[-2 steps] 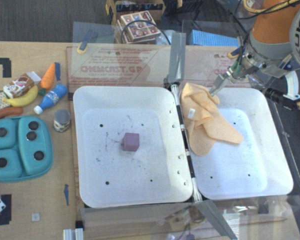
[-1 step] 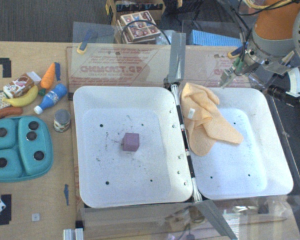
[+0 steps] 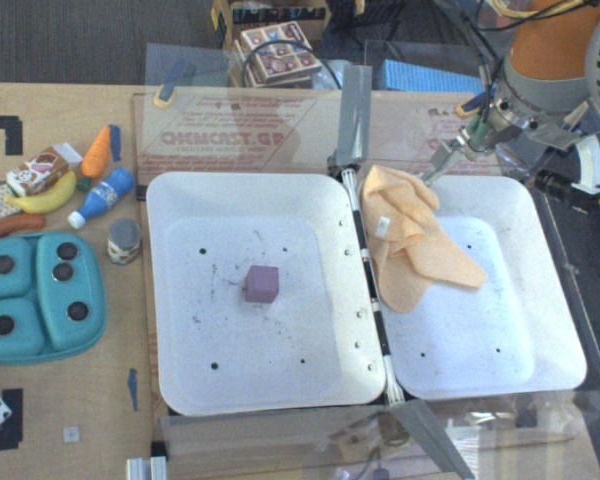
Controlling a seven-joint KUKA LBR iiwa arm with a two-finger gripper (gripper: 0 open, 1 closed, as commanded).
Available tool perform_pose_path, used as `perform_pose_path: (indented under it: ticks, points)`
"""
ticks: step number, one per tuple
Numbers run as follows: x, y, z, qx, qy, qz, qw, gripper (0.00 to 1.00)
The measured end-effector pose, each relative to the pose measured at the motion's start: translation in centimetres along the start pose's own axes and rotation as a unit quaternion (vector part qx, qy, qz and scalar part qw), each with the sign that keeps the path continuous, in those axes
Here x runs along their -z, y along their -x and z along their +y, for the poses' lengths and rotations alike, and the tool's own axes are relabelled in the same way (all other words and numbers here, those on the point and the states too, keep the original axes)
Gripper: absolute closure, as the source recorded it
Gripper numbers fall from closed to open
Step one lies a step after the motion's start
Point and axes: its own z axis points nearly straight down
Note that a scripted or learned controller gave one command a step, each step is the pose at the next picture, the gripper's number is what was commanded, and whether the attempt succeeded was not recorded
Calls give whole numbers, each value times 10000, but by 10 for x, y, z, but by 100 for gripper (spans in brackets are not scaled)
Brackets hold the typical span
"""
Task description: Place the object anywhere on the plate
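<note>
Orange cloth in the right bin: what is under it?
The cloth lies crumpled on the right bin's floor and drapes over its left rim. Anything beneath the folds is covered, so I cannot tell.

two bins [image 3: 170, 208], one cube [image 3: 261, 284], one cloth [image 3: 415, 248]

Grey arm [image 3: 550, 38] with orange band at upper right, jaws [image 3: 442, 160] angled down-left.

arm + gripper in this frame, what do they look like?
The arm at the top right has a rounded orange band over a grey wrist, with dark cables looping across it. The small metallic gripper is slim and silver-grey, with a hint of blue at its base.
</note>
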Motion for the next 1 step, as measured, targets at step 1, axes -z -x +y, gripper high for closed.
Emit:
perform_pose_path:
  ticks: [1]
  points:
    - [12,1,1,-2,29,-22,10000,100]
